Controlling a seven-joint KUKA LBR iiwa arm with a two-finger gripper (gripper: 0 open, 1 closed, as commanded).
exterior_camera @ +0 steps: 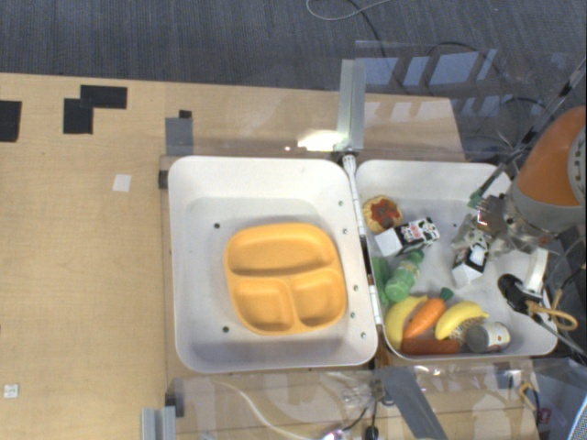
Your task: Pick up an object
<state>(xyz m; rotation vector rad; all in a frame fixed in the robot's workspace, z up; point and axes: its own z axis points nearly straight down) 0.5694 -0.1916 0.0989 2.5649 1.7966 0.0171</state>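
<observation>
1. Nearest to where I stand is the front rim of the left bin (275, 363), and inside it an orange divided tray (284, 278) sits about in the middle, with nothing on it.
2. Moving right, the right bin (431, 174) has its things crowded toward its left side and front edge. A small round pastry with red on top (382, 214) lies near the left wall, a white block (386, 242) and a black-and-white toy (420, 233) just beside it, and a green bottle (401, 278) below those.
3. Along the front edge of that bin lie a banana (398, 318), a carrot (424, 316) resting across a dark red piece (429, 345), a second banana (459, 318), and a grey-and-white can (486, 337) toward the front right corner.
4. Further right, the arm's gripper (474, 248) hangs low over the right half of the bin, with a small white and black item (469, 269) right under it.
5. I cannot tell from here what the hand is doing, or whether it has that item.
6. As I judge it, nothing is clearly lifted yet. The pick is at the reaching stage, and grasping and raising remain.
</observation>
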